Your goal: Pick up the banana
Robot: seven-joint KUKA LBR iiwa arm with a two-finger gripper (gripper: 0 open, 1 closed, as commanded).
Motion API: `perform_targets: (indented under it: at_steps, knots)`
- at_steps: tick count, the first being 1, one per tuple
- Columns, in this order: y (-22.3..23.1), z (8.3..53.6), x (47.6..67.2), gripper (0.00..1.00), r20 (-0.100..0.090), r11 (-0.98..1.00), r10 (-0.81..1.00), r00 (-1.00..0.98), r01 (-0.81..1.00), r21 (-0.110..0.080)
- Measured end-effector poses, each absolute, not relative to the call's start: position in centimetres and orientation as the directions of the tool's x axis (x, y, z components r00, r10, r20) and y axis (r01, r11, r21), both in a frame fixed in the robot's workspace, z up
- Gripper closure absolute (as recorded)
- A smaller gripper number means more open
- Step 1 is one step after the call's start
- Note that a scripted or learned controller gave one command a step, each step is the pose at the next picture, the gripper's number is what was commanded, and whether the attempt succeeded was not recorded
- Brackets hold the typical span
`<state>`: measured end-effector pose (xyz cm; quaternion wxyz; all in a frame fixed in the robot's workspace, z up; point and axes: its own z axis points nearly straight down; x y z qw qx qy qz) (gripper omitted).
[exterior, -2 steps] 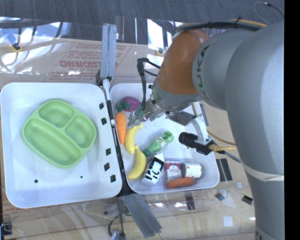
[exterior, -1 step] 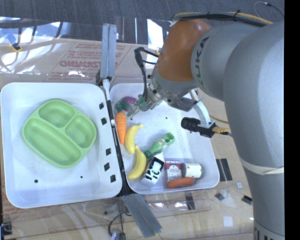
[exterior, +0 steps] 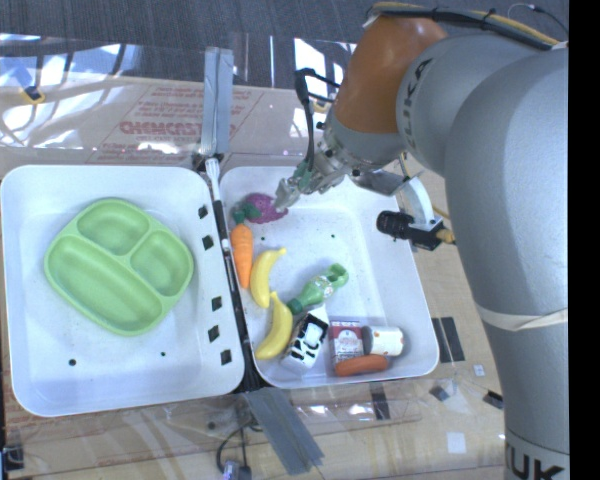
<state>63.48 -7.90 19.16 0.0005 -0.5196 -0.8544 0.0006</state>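
- My gripper (exterior: 283, 194) sits just above centre of the frame, over the top edge of the right bin (exterior: 400, 258), right beside a purple item (exterior: 260, 208); I cannot tell how it is set.
- There are two bananas. One banana (exterior: 264, 275) lies in the bin's left part, just right of the orange carrot (exterior: 241, 252). A second, larger banana (exterior: 278, 326) curves below it toward the lower rim.
- Both are smooth, curved, glossy yellow and look like moulded plastic. I judge they lie flat and loose, so I should close across their narrow width.
- A green bottle-like piece (exterior: 318, 288), a black-and-white carton (exterior: 305, 343) and a red-labelled can (exterior: 365, 342) crowd the lower banana.
- The left bin (exterior: 20, 298) holds a pale green divided plate (exterior: 120, 265), well apart from the fruit.
- I am at the far end from either banana, so the reach is not yet made.
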Motion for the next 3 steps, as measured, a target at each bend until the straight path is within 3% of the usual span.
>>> perform_targets:
  at_steps: [1,2,3]
  knots:
    - [-7.8,19.2,63.5,0.0,0.0,0.461,0.887,-0.461,0.887,-0.002]
    - [-6.5,19.6,55.3,0.0,0.002,0.588,0.809,-0.588,0.809,-0.002]
    - [-11.5,9.7,50.8,0.0,0.002,0.745,0.667,-0.745,0.667,-0.001]
